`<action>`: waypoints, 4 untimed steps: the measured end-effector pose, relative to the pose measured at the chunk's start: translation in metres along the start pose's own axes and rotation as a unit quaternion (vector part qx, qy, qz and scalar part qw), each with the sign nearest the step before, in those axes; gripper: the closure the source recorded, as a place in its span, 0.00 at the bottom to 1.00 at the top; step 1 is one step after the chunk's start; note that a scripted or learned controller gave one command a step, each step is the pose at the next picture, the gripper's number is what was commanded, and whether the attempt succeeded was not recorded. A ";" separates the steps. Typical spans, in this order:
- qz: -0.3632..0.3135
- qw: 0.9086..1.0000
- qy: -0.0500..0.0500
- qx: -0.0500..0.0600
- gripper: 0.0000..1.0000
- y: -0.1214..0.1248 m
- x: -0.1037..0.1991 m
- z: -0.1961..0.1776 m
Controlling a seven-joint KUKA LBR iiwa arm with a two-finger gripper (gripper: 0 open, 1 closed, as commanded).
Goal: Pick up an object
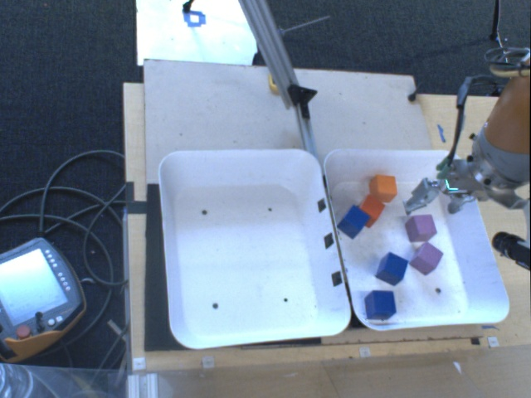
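Blocks lie scattered in the right bin [489, 301]: two orange blocks [378, 196], three blue blocks [380, 268] and two purple blocks [423, 241]. Above the upper purple one hangs the gripper [421, 197], fingers spread and gripping nothing. Left bin [178, 222] sits alongside.

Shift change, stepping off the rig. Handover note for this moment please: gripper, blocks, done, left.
Gripper: over the right bin, near its upper right, above the blocks; nothing visibly between its fingers, and I cannot tell whether it is open or shut.
Blocks, all in the right bin: orange block at the top, a second orange block just below it touching a blue block; two purple blocks on the right; two more blue blocks toward the near edge.
Left bin: no blocks in it.
Done: no pick visible.
Left: descend, grasp one block, lift. The upper purple block is nearest the gripper.
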State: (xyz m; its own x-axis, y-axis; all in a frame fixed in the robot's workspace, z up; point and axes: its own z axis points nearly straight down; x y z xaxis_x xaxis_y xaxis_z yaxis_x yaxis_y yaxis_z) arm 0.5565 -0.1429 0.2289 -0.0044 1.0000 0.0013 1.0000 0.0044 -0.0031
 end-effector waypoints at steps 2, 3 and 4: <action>0.000 1.000 0.000 0.000 0.00 0.009 0.007 0.047; 0.001 1.000 -0.002 -0.004 0.00 0.012 0.007 0.106; 0.001 1.000 -0.004 -0.013 0.00 0.017 0.005 0.111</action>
State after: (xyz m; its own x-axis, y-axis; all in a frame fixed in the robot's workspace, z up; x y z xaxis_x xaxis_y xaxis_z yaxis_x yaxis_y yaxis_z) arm 0.5736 -0.1372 0.1182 -0.0030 1.0000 -0.0065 0.9997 0.0032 0.0225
